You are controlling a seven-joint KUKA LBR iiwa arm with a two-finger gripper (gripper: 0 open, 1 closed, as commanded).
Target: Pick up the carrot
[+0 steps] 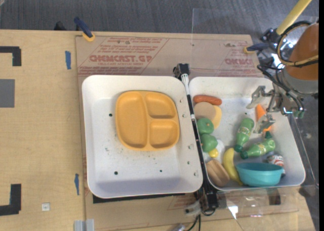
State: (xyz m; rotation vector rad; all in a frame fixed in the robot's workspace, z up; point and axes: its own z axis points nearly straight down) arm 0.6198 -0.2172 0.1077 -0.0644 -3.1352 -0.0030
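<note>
Camera view: gripper down at the carrot, grip unproven

The gripper (pixel 267 120) sits low in the right bin (pixel 298 162), up-frame of the blue bowl (pixel 259 173). Its metal parts overlap the carrot (pixel 260 111), so I cannot tell whether it is closed on anything or merely beside it. The carrot lies slanted, further from the bowl than the two green bottles (pixel 244 131), which crowd it on the bowl's side. The likely risk is a glancing close: the carrot's tapered body could squirt sideways, or a bottle could be caught along with it. A lift from here may well come up bare.
</note>
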